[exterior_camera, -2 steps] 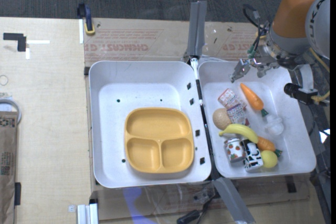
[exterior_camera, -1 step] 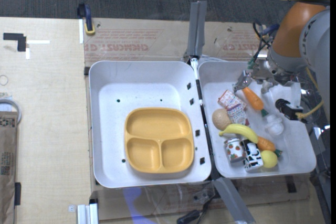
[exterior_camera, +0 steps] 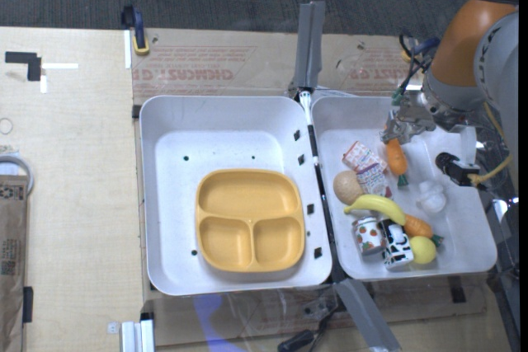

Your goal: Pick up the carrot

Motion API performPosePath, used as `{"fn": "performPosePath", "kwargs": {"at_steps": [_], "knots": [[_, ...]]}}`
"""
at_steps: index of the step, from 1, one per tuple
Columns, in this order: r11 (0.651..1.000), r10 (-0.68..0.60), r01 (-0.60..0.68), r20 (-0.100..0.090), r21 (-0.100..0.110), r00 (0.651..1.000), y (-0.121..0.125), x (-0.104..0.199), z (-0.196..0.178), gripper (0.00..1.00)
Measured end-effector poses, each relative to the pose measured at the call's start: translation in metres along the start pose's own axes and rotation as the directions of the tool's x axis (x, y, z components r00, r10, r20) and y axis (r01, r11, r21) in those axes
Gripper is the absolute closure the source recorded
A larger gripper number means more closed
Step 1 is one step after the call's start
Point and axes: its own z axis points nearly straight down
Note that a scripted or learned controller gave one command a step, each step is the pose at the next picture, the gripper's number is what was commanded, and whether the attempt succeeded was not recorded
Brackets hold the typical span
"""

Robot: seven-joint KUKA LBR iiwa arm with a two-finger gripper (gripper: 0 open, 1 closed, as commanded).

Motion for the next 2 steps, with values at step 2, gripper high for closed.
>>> {"fn": "performPosePath", "kwargs": {"at_steps": [2], "knots": [[0.992,-0.125,0.125,-0.001,0.002,0.992,-0.048,0.074,-0.086,1.00]]}}
